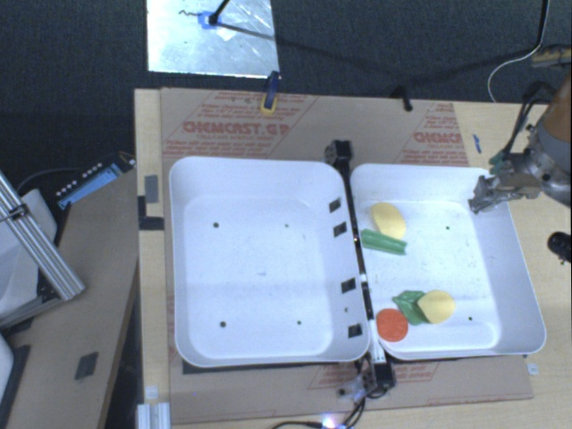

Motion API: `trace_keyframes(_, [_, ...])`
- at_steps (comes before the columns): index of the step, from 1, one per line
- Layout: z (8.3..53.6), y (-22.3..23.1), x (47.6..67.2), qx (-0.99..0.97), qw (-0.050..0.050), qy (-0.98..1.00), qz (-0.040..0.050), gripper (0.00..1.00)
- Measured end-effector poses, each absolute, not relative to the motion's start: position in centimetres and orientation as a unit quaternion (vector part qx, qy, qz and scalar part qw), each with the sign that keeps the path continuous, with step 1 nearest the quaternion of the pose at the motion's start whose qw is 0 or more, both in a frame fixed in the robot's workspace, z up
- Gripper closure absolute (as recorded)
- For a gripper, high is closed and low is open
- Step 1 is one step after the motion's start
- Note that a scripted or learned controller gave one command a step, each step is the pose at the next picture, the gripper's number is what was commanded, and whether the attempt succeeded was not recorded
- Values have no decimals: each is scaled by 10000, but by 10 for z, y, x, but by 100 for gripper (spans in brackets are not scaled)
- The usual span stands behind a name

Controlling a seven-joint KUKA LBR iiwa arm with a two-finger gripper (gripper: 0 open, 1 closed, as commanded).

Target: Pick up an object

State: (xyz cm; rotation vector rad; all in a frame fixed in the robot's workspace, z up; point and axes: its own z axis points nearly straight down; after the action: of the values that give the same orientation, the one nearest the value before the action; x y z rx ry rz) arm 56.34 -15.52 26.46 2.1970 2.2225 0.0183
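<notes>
We see 2 white bins side by side on a bench, resting on a sheet printed with red lettering. The left bin (259, 257) has only small dark dots on its floor. The right bin (500, 266) holds 5 small things.

Near the right bin's upper left lies a pale yellow piece (388, 218), and a green strip (383, 243) lies just below it, touching or nearly so. Toward the front of that bin sits an orange-red disc (391, 325) close to the divider. Just to its right a green piece (410, 304) lies against a second yellow piece (437, 307); the 2 look to be touching.

The gripper (483, 195) hangs over the right bin's upper right corner, at the rim, well apart from all 5 things. It is small and grey here, and nothing shows between its tips. The arm enters from the right edge, with cables trailing above it.

Black clips (340, 231) run down the seam between the bins. Beyond the bench, a shiny metal plate (211, 25) lies on the dark floor, and a yellow-and-blue clamp (269, 96) sits at the sheet's far edge. An aluminium frame (36, 248) stands at the left.
</notes>
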Motion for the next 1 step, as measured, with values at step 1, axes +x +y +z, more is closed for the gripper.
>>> trace_keyframes(1, [388, -172, 569, 7055, 86, 7086, 43, 100])
